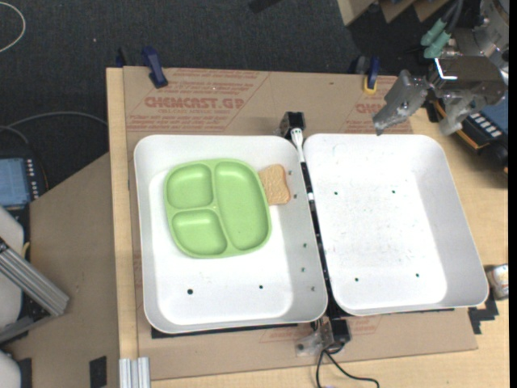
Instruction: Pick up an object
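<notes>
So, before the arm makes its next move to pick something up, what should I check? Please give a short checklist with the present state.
1. Things to pick are in view: ok. A green divided plate and a tan cracker-like piece lie in the left bin.
2. Cracker piece free of the plate: not ok, it touches the plate's right rim.
3. Gripper above a target: not ok, it is over the far edge of the right bin.
4. Gripper carries nothing: ok.
5. Gripper opening: cannot tell.
</notes>
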You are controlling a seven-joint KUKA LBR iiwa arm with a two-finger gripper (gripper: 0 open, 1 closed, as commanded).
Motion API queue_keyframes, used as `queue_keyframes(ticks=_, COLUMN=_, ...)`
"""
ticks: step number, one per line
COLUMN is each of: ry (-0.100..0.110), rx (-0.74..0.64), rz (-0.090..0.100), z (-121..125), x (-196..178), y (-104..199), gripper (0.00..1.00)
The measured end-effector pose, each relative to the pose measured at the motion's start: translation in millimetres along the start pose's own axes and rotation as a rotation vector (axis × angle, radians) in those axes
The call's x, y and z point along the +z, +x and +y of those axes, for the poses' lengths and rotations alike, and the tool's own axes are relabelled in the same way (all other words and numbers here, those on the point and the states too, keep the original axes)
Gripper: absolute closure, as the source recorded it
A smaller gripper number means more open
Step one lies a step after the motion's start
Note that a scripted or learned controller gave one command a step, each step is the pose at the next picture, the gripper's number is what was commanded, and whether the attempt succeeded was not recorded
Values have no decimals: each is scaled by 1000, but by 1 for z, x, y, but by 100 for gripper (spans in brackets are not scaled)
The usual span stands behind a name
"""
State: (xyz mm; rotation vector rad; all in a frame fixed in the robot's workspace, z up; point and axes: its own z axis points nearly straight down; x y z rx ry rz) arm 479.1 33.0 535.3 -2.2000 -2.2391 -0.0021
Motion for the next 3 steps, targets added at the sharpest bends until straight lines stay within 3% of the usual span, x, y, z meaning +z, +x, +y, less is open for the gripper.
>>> queue_keyframes(ticks=1, ry=-2, rx=1, rz=1, z=1, x=1, y=135, gripper=0)
queue_keyframes(ticks=2, ry=-7, rx=16, rz=0, z=3, x=-11, y=127, gripper=100)
queue_keyframes(ticks=3, ry=13, rx=20, rz=-8, z=1, x=111, y=114, gripper=100)
